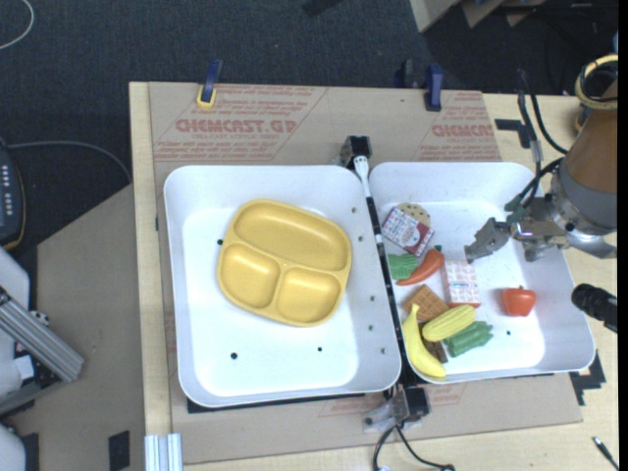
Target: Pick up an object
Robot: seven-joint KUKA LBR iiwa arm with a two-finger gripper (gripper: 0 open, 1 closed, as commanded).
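- My fingers (488, 238): hung over the right bin (549, 361), above bare white floor between the packet pile and the tomato. They looked spread apart with nothing between them, though at this slant I judged that only roughly.
- Risk one: I was over no object. Closing from there would likely have caught only air or scraped the bin floor, since the nearest items lay to either side of me.
- Risk two: the items at the left of the right bin were crowded and touching. A descent there could have nudged one piece against its neighbour, or pinched two at once.
- Risk three: the tomato (518, 301) was round and sat alone; an off-centre squeeze could have sent it rolling off.
- Left bin (186, 292): held one yellow divided plate (283, 261), three compartments, lying flat and well apart from me.
- Right bin, contents: a red-and-white snack packet (406, 227) near the dividing wall; a carrot (424, 266) lying over something green (401, 266); a small pink packet (461, 285); a brown cracker (427, 298); a banana (418, 345) curving along the lower left; a corn cob (448, 321) and a green pod (469, 338) just beside it.
- Candidate for pickup: the tomato, near me toward the front of the bin, with free floor all round it.
- Desk (294, 116): carried both bins side by side.
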